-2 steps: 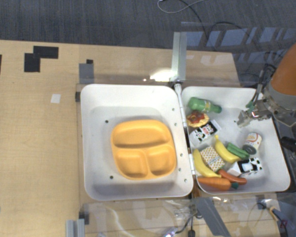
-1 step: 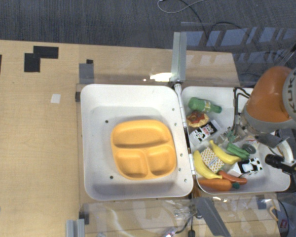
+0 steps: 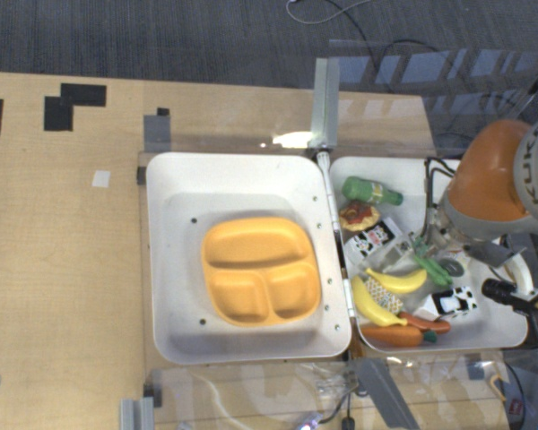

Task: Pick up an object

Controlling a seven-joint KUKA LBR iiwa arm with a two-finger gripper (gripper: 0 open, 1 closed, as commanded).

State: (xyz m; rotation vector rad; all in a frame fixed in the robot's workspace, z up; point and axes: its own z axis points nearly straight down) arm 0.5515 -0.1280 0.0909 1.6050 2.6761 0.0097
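gripper point(image 3: 419, 256) low in right bin point(image 3: 511, 331), finger state unclear | right bin held bananas point(image 3: 396, 282), carrot point(image 3: 390, 335), green bottle point(image 3: 371, 191), cow-print toy point(image 3: 455, 302) | left bin point(image 3: 166, 258) held yellow tray point(image 3: 257, 269) | no legible text

It looked like a robot lab. A wooden tabletop point(image 3: 63, 267) had black squares point(image 3: 72, 106) stuck at the upper left. Two white bins point(image 3: 161, 267) sat in metal holders point(image 3: 326, 97). A big grey and orange robot arm point(image 3: 493, 182) reached in from the right. Cables point(image 3: 341, 12) lay on the grey carpet point(image 3: 161, 16) at the top.
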